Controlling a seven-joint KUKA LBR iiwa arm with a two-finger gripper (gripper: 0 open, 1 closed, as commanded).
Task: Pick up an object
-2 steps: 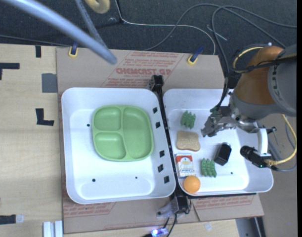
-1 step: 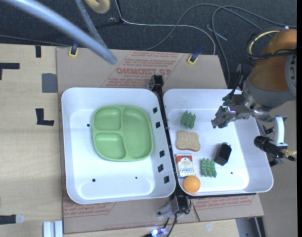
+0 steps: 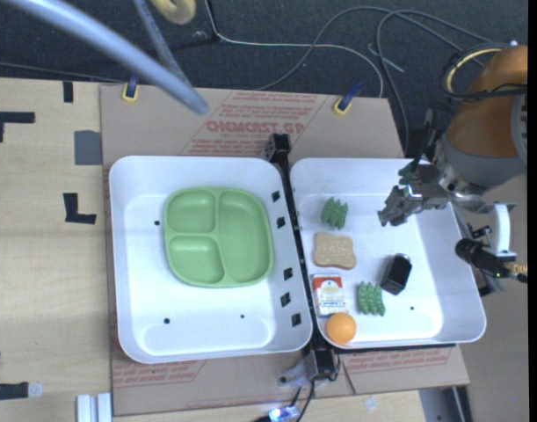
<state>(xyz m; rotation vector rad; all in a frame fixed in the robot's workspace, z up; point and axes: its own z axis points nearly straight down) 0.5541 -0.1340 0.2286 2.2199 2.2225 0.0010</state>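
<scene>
Currently the gripper [image 3: 398, 207] hangs over the right bin [image 3: 457, 323], near its upper right wall; finger state cannot be told. Objects lie left of and below the gripper: green block [image 3: 335, 212], bread slice [image 3: 335, 251], black block [image 3: 395, 273], red-white packet [image 3: 329, 294], second green piece [image 3: 370, 298], orange ball [image 3: 340, 328].
</scene>
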